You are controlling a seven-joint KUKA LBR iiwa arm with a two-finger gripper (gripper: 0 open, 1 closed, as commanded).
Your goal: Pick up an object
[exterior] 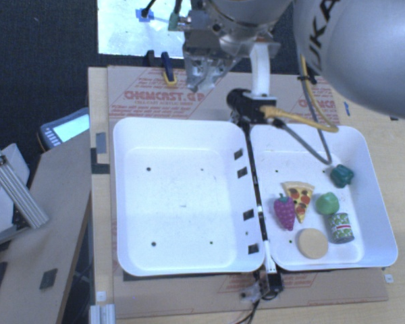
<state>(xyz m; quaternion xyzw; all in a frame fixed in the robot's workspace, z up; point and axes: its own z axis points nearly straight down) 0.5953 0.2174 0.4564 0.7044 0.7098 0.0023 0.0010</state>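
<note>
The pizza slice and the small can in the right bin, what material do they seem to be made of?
The pizza slice looks like moulded plastic, matte: flat colours and thick, rounded edges suggest a toy. The small can may be plastic or metal. It has a green and red printed label and a pale top, but the picture is too coarse to decide.

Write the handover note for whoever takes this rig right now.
Claw: raised above the bench behind the bins, nothing seen between its fingers.
Right bin: pizza slice, purple grapes, green ball, small can, tan disc, dark teal piece.
Left bin: white, beside the right one.
Done: nothing picked yet.
Left: bring the claw down into the right bin, grasp one object, lift it.
</note>
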